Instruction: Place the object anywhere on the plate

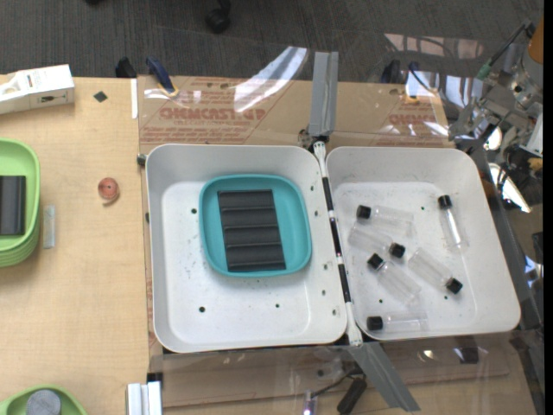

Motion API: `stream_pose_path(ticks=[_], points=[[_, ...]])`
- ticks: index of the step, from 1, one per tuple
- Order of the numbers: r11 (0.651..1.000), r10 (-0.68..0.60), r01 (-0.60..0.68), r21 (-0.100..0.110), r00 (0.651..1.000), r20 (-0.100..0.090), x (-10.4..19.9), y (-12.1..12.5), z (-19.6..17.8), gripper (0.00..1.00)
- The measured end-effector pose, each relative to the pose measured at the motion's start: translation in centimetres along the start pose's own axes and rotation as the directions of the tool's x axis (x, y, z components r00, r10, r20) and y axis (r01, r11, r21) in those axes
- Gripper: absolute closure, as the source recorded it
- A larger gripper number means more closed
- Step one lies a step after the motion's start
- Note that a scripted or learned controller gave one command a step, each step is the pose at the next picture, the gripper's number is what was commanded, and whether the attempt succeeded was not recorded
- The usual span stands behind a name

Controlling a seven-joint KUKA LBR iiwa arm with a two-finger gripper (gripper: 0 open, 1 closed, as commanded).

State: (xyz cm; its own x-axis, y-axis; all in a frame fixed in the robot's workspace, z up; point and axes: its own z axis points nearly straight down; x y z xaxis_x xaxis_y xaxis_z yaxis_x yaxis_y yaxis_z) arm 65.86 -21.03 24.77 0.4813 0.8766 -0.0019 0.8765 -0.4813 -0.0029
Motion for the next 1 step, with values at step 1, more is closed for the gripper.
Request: stream_pose_path(ticks=[1], points=[[0.999, 0.04, -0.04, -0.002, 0.999, 0.0, 0.31, -0.16, -1.15, 0.0]])
